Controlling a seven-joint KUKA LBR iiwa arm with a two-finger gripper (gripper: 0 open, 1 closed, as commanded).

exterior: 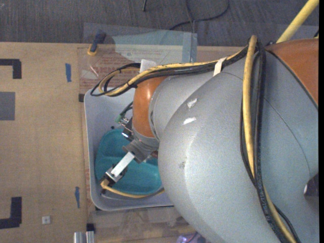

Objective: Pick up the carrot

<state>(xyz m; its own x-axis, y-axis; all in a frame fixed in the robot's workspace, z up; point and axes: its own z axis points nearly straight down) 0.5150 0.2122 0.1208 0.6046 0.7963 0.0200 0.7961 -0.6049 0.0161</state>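
Dark grey carpet (61,9) fills the strip above the white bin (92,120) in the view, with a loop of black cable (205,1) lying on it. To the bin's left spreads the brown board of the bench (40,135), marked with black corner brackets (12,67) and short strips of blue tape (68,72). Just above the bin's upper-left corner sits a small yellow-handled clamp (93,47). A sheet of clear plastic (152,40) lies flat along the bin's upper edge.

The grey arm (223,151) lies across the bin from the right and covers most of it. What shows of the bin is its left wall, the left part of its floor and its lower-left corner. The orange band (143,105) stands over the bin's middle. The wrist (142,147) below it points down and to the left, towards the bin's lower-left corner.

The jaws are hidden under the wrist, so I cannot tell how far open they stand, nor whether they hold or touch anything.

A teal dish (109,156) with a rounded, lobed rim lies on the bin's floor in the lower-left part, close to the left wall and the lower wall. The wrist hangs over its right side. Where the carrot lies cannot be told, since the arm covers the rest of the bin's floor; how the carrot looks cannot be told either.
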